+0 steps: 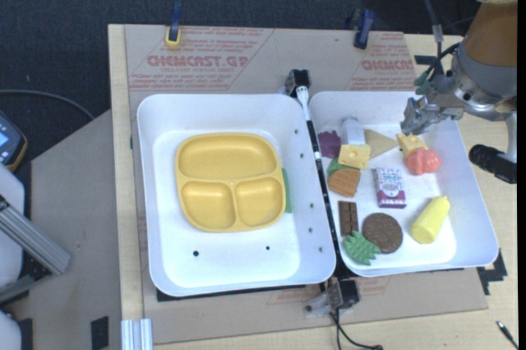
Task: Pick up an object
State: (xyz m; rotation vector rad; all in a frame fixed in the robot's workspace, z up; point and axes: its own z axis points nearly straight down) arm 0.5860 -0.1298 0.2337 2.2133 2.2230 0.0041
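Spanning the bench: brown board (246, 52) printed with red lettering, carrying both bins.
Left bin (160, 258): shallow, white, holding a yellow divided plate (230, 180) with one long section at the far side and two smaller ones at the near side; a green edge shows just past the plate's right rim.
Right bin (477, 233): shallow, white, touching the left bin along a black seam, holding a scatter of toy foods.
Arm (493, 36): grey with an orange band, reaching in from the right over the right bin's far right corner.
Gripper (415, 120): low over that corner, just above the orange-yellow block (408, 144); whether its jaws are parted or closed I cannot tell, and nothing shows between them.
Yellow bottle-shaped toy (431, 219): near right, tilted.
Brown round cookie (382, 232): near edge, beside a green leafy piece (359, 247).
Pink-red toy (422, 162): touching the orange-yellow block.
Small packet (389, 186): mid-bin, red and white.
Cheese wedge (355, 155): left of centre, above a waffle piece (344, 181).
Purple piece (329, 144): by the seam.
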